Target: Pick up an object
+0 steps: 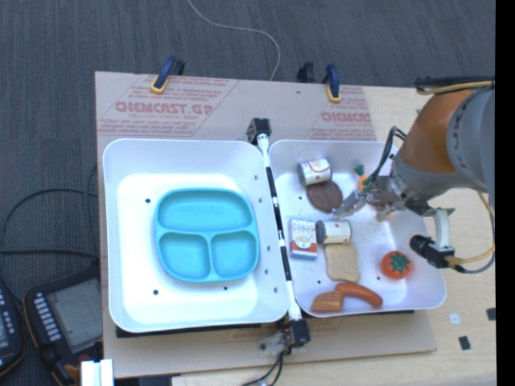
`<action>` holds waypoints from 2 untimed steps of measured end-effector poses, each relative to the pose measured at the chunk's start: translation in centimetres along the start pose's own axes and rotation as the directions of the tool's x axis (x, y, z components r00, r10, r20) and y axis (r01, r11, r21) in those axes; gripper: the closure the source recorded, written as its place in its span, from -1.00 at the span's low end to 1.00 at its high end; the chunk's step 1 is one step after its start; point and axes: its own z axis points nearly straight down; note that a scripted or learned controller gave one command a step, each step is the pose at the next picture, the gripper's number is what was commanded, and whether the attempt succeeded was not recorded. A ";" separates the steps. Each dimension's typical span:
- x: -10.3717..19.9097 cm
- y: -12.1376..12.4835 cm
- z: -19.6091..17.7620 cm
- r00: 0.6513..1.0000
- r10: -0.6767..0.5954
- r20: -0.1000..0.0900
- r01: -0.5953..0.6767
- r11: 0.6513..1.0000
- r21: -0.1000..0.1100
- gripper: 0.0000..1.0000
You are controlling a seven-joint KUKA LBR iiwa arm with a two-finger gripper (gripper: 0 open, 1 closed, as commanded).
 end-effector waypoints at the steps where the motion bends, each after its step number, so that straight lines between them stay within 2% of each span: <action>1: 0.0 0.0 -1.0 1.000 0.000 0.000 0.000 1.000 0.000 1.00; 2: 0.0 0.0 -0.9 1.000 0.000 0.000 0.000 1.000 0.001 -1.00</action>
